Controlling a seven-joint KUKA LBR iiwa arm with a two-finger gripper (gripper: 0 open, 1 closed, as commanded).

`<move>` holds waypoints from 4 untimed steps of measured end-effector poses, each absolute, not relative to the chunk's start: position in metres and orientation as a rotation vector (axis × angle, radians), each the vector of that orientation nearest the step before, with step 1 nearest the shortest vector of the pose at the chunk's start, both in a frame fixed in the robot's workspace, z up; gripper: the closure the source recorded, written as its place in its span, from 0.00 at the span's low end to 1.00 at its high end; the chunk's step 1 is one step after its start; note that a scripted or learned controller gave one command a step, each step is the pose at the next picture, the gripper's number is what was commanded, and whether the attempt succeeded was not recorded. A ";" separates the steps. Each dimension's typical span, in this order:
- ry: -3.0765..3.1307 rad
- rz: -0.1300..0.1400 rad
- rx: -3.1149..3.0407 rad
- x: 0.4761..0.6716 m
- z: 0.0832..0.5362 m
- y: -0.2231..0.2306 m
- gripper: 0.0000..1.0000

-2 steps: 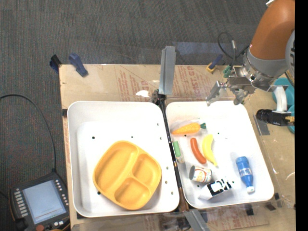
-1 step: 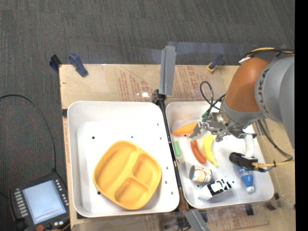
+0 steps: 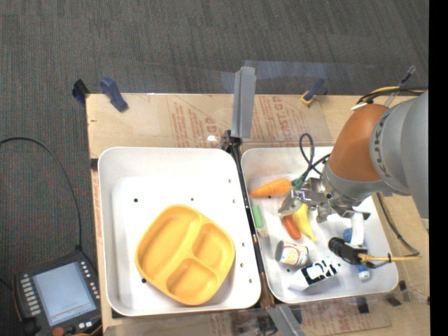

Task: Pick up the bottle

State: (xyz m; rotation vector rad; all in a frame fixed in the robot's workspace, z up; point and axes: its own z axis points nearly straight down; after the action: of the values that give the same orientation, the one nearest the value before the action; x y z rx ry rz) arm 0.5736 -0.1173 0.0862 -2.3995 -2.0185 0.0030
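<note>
Right bin (image 3: 269, 161): claw (image 3: 306, 205) sits low over the clutter, just beside a toy carrot (image 3: 271, 187), above a yellow item (image 3: 304, 220); whether it is wide or narrow, I cannot tell. The bottle (image 3: 291, 255) lies on its side near the bin's front, apart from the claw. Left bin (image 3: 115, 163) holds a yellow divided plate (image 3: 185, 255).

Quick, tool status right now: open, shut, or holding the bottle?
Tool: low in the right bin over the carrot and banana; open or shut cannot be told, and no bottle is seen in it.
</note>
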 end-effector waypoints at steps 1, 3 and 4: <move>-2.007 -0.001 -2.410 0.574 0.097 -0.121 1.00; -2.121 0.003 -2.312 0.566 0.186 -0.070 0.00; -2.216 0.005 -2.219 0.573 0.108 -0.084 0.00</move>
State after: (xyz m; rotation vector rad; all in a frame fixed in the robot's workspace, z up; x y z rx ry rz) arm 0.5729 -0.0838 0.1080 -2.2190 -2.2158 0.0047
